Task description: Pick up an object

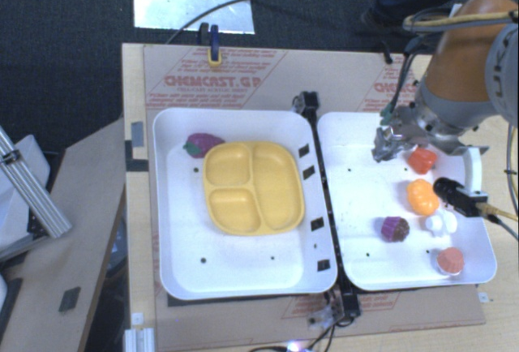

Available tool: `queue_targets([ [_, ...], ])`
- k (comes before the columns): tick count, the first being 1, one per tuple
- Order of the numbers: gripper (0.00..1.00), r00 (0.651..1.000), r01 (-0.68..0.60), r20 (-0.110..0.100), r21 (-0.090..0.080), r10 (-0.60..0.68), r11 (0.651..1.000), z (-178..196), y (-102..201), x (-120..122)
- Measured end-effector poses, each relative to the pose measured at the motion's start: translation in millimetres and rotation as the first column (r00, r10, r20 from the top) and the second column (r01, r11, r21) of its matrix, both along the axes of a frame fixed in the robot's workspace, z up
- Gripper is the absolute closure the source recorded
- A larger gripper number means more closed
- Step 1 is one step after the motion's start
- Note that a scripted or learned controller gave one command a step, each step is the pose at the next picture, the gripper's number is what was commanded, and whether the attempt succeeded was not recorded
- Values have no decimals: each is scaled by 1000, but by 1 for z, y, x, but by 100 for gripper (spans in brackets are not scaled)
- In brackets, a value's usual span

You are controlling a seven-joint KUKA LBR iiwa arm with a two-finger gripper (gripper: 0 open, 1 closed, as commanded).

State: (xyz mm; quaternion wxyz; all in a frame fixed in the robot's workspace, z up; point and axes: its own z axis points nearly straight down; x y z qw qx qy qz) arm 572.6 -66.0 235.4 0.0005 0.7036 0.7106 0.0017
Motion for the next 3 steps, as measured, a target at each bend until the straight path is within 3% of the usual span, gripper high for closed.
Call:
queue_targets([
  [1,100,1000,0,1,0,0,1000,-2,49,18],
  [3,100,1000,0,-1,1,0,1000,-8,156,27],
])
